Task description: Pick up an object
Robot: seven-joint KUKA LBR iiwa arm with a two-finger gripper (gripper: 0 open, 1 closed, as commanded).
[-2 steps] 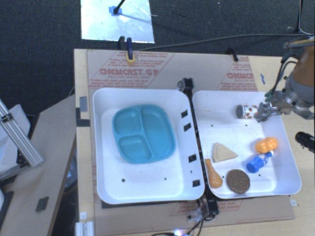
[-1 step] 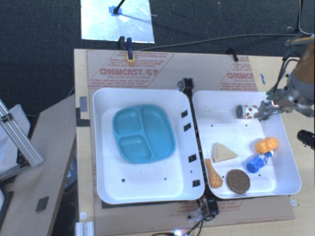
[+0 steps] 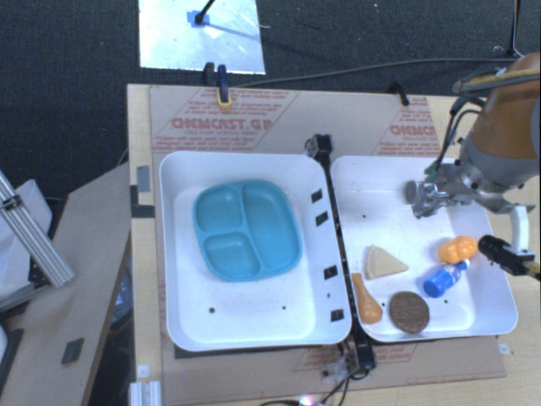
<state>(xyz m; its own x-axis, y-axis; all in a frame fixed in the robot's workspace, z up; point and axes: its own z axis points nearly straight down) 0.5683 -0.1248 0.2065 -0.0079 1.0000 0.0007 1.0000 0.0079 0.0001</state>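
Observation:
In the right bin lie a beige wedge, a brown round cookie, an orange carrot-like piece, a blue bottle and an orange-yellow lump. My gripper hangs over the upper right part of this bin, above and apart from all of them. Nothing shows between its metal fingertips. The arm's orange band rises at the right edge.
The left bin holds a blue divided plate. A black divider with clips runs between the bins. A black part sticks in at the right bin's far rim, near the orange-yellow lump.

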